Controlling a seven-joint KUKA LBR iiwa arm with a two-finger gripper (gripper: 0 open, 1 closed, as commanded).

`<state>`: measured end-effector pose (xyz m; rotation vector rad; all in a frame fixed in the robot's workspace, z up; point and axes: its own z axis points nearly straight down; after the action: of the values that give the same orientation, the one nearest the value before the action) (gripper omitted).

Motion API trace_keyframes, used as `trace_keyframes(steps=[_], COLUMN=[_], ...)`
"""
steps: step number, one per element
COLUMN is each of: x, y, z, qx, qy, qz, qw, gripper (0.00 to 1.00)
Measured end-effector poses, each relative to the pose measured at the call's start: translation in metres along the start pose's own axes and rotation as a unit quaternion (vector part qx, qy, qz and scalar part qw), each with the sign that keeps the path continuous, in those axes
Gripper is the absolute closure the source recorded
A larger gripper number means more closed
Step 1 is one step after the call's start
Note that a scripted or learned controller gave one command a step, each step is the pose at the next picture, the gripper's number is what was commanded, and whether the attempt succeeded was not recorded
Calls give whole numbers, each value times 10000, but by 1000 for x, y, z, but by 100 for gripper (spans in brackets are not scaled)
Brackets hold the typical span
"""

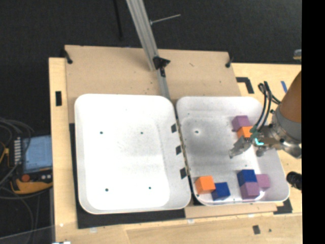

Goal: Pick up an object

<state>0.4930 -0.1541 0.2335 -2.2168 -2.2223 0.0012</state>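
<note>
1. Orange block (245, 132) — likely target, near right bin's (203, 111) far right edge, touching a purple block (240, 121).
2. Gripper (242, 148) hangs just beside it, fingers apart, nothing between them — reads as pre-grasp.
3. Other blocks (231, 185) cluster along near edge.

A single fixed camera sits high above the bench (147, 70), looking down at a slant from some distance. It takes in both white bins: the gripper (246, 147) hangs over the right bin (213, 118), and the left bin (127, 151) lies well off to its left.
</note>
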Motion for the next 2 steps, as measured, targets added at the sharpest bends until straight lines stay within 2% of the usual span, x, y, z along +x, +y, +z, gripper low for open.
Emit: trace_keyframes(steps=[1,2], x=[0,3], y=[1,-7], z=[-2,56], qx=[-22,12], qy=[-4,-6], qz=[15,15], qw=[10000,10000], gripper=[0,0])
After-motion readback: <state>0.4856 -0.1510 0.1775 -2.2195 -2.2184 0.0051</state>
